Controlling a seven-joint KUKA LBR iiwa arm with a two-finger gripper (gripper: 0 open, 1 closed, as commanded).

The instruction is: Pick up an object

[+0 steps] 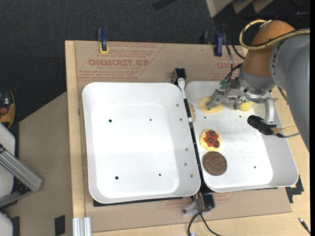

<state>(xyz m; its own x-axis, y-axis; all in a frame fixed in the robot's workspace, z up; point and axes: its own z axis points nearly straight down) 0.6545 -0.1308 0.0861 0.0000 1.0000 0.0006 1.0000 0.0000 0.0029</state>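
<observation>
In the right bin (275, 173) lie a flat yellow piece (212, 107) at the far end, a small yellow tart topped with red berries (210, 139) in the middle, and a round brown cookie (215, 163) near the front. My gripper (217, 99) hangs low at the bin's far end, right over the flat yellow piece and hiding part of it. Another bit of yellow (244, 105) shows under the wrist on the gripper's right. Whether it touches either piece is not visible.
The left bin (138, 141) is a wide white tray beside the right one, the two rims meeting along a black strip (188, 117). Blue clamps (103, 35) hold the brown board at its far edge. The arm comes in from the upper right.
</observation>
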